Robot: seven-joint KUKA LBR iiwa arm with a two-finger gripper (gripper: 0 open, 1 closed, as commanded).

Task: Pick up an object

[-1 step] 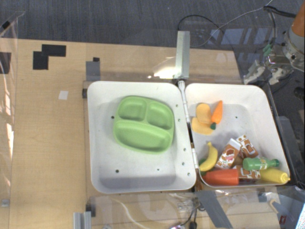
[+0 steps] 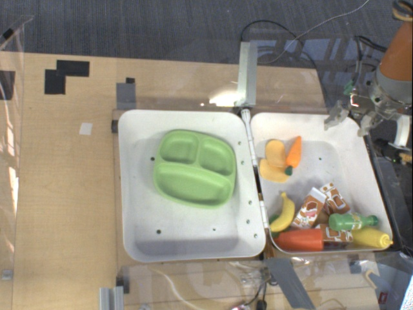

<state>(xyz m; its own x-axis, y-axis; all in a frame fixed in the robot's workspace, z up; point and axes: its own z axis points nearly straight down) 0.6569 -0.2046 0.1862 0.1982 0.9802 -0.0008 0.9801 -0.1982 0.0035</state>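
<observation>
Bottom edge of the right bin [image 2: 361, 166] holds the clutter: red pepper-like piece [image 2: 301, 239] along the front wall, banana [image 2: 282, 213] just left of it leaning on the divider, two small brown-and-white cartons [image 2: 321, 206] behind, green bottle [image 2: 352, 222] and yellow bottle-shaped item [image 2: 371, 239] lying in the front right corner, all touching or nearly so. Further back in the same bin, near the divider, yellow duck-like toy [image 2: 273, 160] with an orange carrot [image 2: 293, 152] resting against its right side. Left bin [image 2: 135, 225] carries a green sectioned plate [image 2: 194, 168], sitting roughly mid-bin, flat. Gripper [image 2: 352, 112] is at the far right corner of the right bin, over the rim, well apart from every toy. Orange band of the arm [image 2: 395, 60] visible above it. Fingers look spread apart, nothing between them, though detail is small. No object lifted; all pickable items lie in the bin.
</observation>
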